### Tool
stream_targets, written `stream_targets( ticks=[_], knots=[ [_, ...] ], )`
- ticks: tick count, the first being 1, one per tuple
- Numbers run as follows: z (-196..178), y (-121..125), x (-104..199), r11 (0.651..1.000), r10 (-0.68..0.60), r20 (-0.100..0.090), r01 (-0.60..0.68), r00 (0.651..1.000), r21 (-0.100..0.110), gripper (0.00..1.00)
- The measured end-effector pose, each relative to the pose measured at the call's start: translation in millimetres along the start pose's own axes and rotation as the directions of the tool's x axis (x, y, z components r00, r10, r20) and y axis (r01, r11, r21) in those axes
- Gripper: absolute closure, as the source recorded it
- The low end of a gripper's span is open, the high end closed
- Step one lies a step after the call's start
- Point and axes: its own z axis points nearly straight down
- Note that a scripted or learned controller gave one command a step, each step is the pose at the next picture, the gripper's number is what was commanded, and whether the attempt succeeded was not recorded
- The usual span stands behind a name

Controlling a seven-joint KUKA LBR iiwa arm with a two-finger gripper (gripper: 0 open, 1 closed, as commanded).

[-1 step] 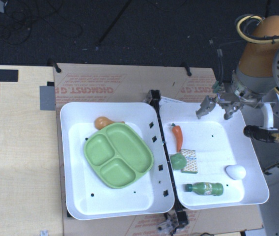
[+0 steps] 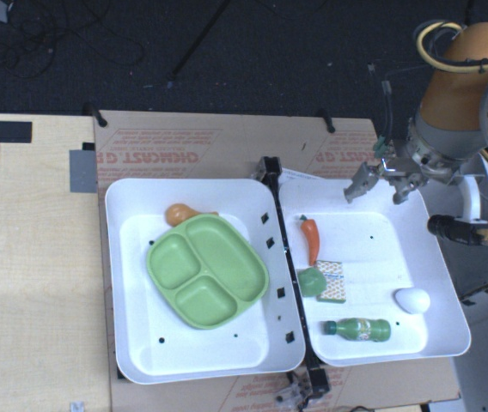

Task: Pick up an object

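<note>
My gripper [image 2: 380, 185] hangs above the far edge of the right bin [image 2: 373, 223], fingers spread apart with nothing between them. Below it in that bin lie an orange-red carrot-like piece [image 2: 311, 238], a small green block [image 2: 312, 281] beside a patterned card [image 2: 332, 281], a green bottle [image 2: 358, 329] on its side and a white egg-shaped object [image 2: 412, 299]. The left bin [image 2: 132, 230] holds a green divided plate [image 2: 207, 269] with an orange object [image 2: 179, 214] partly tucked behind its far rim.
A black divider [image 2: 283, 264] runs between the two bins. Both sit on brown cardboard [image 2: 192, 144] over a light wooden bench [image 2: 29, 264]. Bare bin floor lies under the gripper at the right bin's far end.
</note>
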Motion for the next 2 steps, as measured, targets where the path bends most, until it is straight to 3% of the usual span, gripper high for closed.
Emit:
stream_targets(
  ticks=[2],
  knots=[
    [112.3, 11.9, -4.6, 1.000, 0.000, 0.000, 0.000, 1.000, 0.002, 0.00]
  ],
)
